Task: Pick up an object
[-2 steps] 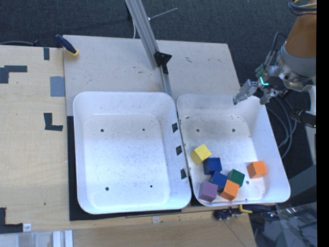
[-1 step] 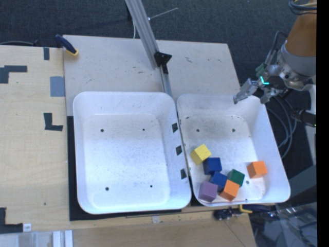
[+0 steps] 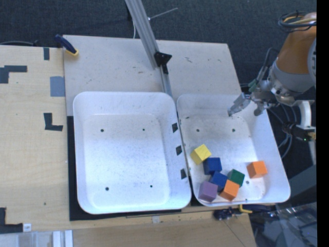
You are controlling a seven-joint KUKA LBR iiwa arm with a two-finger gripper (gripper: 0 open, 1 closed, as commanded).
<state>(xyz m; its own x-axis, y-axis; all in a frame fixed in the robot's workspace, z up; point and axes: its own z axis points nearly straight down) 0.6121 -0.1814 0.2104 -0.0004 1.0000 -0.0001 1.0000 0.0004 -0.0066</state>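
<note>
Seven small cubes lie in the right shallow white plastic bin [image 3: 267,138], all gathered in its near half. We take the yellow cube [image 3: 201,153] as our landmark. Just below it sits a blue cube [image 3: 212,164], and a second blue cube [image 3: 219,179] follows further toward the near rim. Beside that one are a green cube [image 3: 236,177] and an orange cube [image 3: 230,189], and a purple cube [image 3: 208,191] lies nearest to the rim. A second orange cube [image 3: 256,169] stands alone, well apart to the right of the yellow cube.

The gripper [image 3: 247,104] of the grey arm hangs over the far part of the same bin, well beyond the yellow cube and to its right. Its two fingers look spread, with nothing between them, but they are small and a little blurred, so we say this with some caution. No cube is lifted yet.

We judge that the next move is to travel toward the cubes and descend on one of them. The main risk comes from the crowding: the blue, green, orange and purple cubes touch or almost touch, so a finger may land on top of a neighbour instead of beside the chosen cube, and push the group apart. The yellow cube and the lonely orange cube have more free space around them and seem safer. The orange one lies near the bin wall, which may block a finger.

The left white bin [image 3: 82,138] on the desk [image 3: 103,60] plays no part here.
</note>
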